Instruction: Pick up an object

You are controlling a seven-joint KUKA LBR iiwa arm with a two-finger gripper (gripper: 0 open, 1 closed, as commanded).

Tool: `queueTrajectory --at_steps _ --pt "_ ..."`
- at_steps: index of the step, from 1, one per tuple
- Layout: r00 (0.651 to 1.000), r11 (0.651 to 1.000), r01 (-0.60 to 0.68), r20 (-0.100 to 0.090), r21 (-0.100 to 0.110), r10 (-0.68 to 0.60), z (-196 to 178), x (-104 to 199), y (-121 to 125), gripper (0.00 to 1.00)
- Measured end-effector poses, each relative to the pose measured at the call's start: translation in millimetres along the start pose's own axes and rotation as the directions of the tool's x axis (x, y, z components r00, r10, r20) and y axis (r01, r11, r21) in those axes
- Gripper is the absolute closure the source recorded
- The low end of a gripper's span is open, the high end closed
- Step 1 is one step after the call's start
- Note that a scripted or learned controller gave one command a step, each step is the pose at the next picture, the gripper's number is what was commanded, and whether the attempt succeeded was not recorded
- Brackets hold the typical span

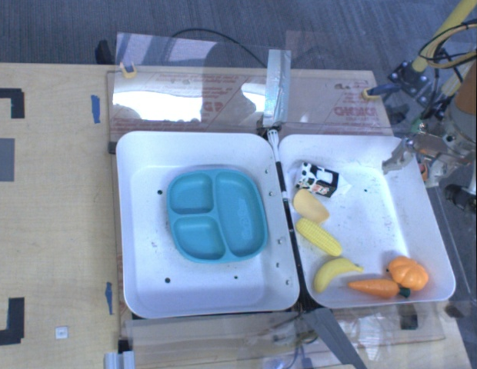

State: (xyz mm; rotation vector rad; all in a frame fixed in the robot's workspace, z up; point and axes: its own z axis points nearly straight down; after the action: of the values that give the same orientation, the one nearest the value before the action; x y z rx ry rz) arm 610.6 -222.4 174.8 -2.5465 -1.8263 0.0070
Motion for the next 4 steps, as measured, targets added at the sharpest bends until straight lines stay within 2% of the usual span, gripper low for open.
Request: queueTrajectory --at_steps 1,2,3,4 --pt "0.972 0.972 0.236 0.004 -0.016 -0.236 -33 71 37 0.0" --pt "0.979 0.979 0.204 0.0 -0.004 -0.204 -9 162 5 0.0" --pt "0.993 0.992 -0.122 -0.008 -0.03 0.121 57 114 -32 0.0" --pt "0.999 0.999 -0.043 0.003 -0.015 0.043 11 24 10 0.0"
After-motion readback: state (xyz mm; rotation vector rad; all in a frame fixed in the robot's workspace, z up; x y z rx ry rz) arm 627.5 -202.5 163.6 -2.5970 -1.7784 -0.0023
